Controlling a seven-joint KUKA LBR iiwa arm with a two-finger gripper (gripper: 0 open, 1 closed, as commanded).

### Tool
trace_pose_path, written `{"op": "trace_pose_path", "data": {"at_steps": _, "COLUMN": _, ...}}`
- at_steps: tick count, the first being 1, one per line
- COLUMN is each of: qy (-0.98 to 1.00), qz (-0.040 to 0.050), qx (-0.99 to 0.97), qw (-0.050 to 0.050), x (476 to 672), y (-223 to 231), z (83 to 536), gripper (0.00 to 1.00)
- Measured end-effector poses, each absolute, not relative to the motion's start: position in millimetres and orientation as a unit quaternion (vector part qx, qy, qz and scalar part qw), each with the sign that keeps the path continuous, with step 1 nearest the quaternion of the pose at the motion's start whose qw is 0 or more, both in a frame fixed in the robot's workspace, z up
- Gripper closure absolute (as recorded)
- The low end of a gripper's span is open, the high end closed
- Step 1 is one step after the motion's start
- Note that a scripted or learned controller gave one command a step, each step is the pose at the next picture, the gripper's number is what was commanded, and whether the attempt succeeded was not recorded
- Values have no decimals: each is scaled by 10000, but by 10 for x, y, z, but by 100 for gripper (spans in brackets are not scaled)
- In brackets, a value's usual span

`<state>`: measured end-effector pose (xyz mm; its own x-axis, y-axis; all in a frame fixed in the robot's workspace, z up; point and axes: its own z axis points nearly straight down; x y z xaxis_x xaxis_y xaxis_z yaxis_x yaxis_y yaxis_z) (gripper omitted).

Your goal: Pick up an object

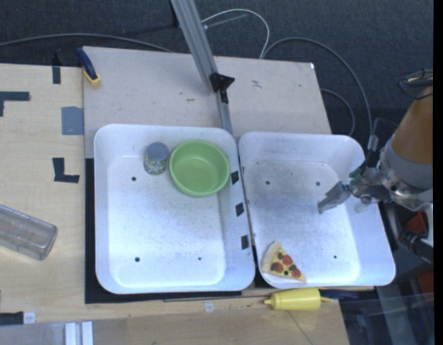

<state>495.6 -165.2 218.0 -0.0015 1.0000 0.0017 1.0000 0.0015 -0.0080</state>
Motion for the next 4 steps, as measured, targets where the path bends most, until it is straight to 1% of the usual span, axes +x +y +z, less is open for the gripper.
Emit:
{"op": "trace_pose_path", "data": {"at_steps": 1, "qy": -7073, "qz": 24, "qx": -7069, "qw": 40, "x": 4929, "y": -1660, "z": 1534, "gripper": 0}}
{"op": "trace_pose_path", "data": {"at_steps": 2, "qy": -7074, "qz": 13, "qx": -7068, "qw": 11, "x": 4939, "y": -1668, "z": 904, "gripper": 0}}
{"op": "trace_pose_path", "data": {"at_steps": 3, "qy": -7078, "qz": 7, "qx": -7064, "qw": 22, "x": 4941, "y": -1660, "z": 1023, "gripper": 100}}
{"op": "trace_pose_path", "data": {"at_steps": 4, "qy": -7072, "qz": -5, "qx": -7070, "qw": -11, "x": 4855, "y": -1705, "z": 1550, "gripper": 100}}
